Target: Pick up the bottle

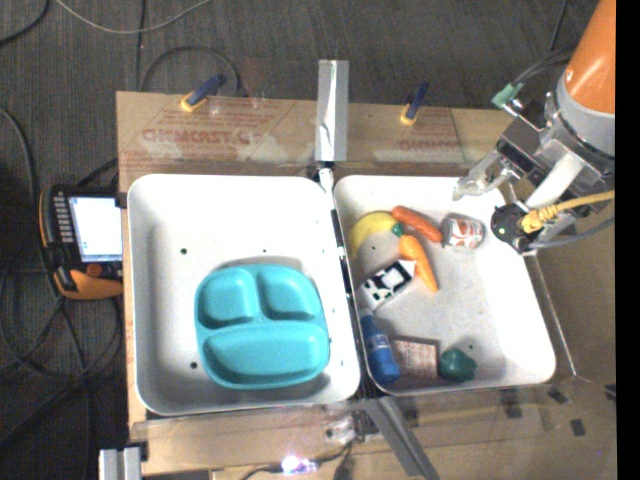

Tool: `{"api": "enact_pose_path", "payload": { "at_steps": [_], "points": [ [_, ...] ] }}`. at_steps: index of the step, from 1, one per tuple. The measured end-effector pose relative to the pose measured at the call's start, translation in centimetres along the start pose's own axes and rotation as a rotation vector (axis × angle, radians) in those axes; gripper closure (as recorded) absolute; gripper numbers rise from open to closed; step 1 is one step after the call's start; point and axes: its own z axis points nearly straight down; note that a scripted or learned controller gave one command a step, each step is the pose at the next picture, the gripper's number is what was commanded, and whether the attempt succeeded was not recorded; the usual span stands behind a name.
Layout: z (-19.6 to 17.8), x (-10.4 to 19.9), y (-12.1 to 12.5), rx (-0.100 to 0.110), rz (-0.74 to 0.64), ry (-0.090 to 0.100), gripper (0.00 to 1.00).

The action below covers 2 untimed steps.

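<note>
The bottle [379,350] lies in the right bin [500,308], against its left wall near the front, beside a brown card [415,353]. The gripper [478,183] hovers over the bin's back right corner, fingers apart, holding nothing.

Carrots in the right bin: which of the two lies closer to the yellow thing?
The upper carrot, lying nearly level beside the yellow fruit. The other carrot slants downward, next to the black-and-white box.
</note>
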Motion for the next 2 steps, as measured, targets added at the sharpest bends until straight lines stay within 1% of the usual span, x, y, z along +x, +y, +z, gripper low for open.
{"api": "enact_pose_path", "payload": {
  "at_steps": [1, 2],
  "points": [
    [10.8, 4.7, -5.2, 0.003, -0.227, -0.001, 0.00],
    [16.4, 9.3, -10.3, 0.004, 0.036, -0.004, 0.00]
  ]
}}
